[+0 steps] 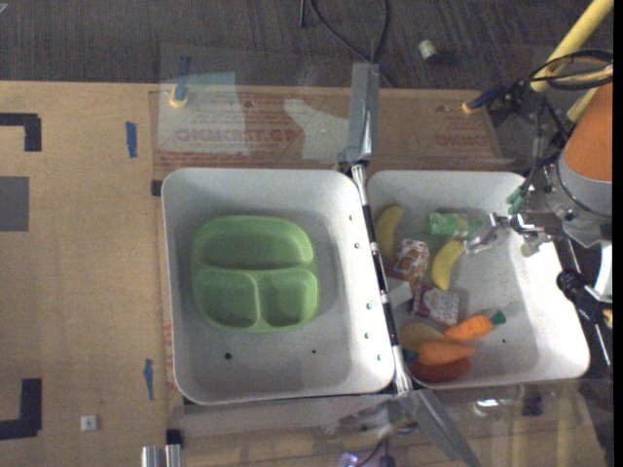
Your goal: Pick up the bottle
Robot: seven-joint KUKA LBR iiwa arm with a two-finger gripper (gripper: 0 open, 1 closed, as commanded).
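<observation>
Camera view: tan bench (78, 290) bearing two white bins (185, 261), dark carpet (146, 17) beyond.

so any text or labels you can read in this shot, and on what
Red print on the cardboard sheet behind the bins: too faint and blurred under the plastic film to read.
Red and white packet in the right bin: print too small to read.
Second packet: print too small to read.
Green bottle: no legible label.

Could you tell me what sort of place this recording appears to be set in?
Probably a robotics lab bench for pick-up trials: two white bins sit side by side on a taped bench, toy food like a carrot fills one, and the robot arm reaches in.
</observation>
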